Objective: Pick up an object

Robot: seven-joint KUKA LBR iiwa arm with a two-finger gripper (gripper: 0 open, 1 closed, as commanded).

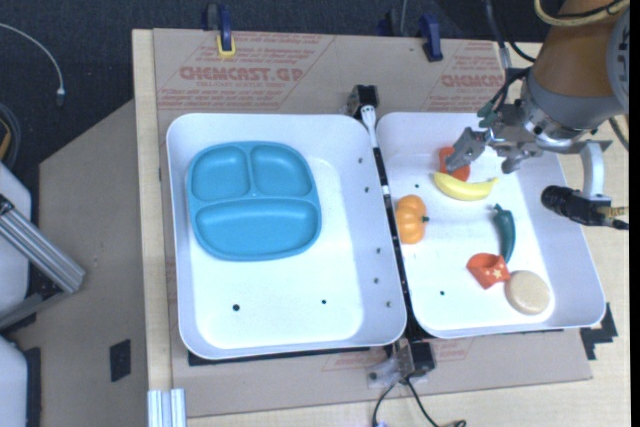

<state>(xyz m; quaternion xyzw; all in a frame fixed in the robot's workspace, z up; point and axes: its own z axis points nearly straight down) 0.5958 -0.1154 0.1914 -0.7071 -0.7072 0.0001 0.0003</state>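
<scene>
My gripper (489, 158) hangs over the back part of the right bin (570, 265), its fingers spread open with nothing between them. Just below it lies a yellow banana (463, 186). A small red object (446, 158) sits beside the left finger, partly hidden by it. Also in this bin are an orange fruit (410, 218) by the left wall, a green pepper (503, 231), a red pepper piece (487, 269) and a round beige item (528, 292) near the front right corner.
The left bin (300, 315) holds a blue divided plate (255, 198) in its back half. A black divider rail (385, 205) runs between the two bins. The brown board (300, 65) under them carries clamps at its back edge.
</scene>
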